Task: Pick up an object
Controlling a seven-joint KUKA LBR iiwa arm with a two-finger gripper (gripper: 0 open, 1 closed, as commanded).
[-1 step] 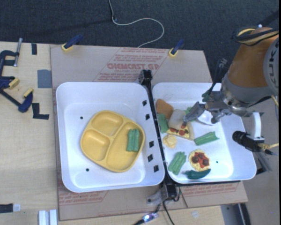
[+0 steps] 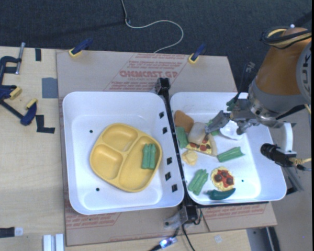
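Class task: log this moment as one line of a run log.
hand: over right bin, above pizza | grasp: none seen | tray: left bin, holds green piece

wood bench (image 2: 21,171) | cardboard sheet (image 2: 141,72) under bins | dark carpet (image 2: 68,9) behind | white cable (image 2: 152,25) | clamps (image 2: 8,88) left

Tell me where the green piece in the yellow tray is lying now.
In the camera view, the green piece lies in the right-hand compartment of the yellow tray, which sits in the left white bin, close to the divider between the bins.

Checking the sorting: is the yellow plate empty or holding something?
Holding something: one green toy vegetable lies in the right compartment of the yellow plate.
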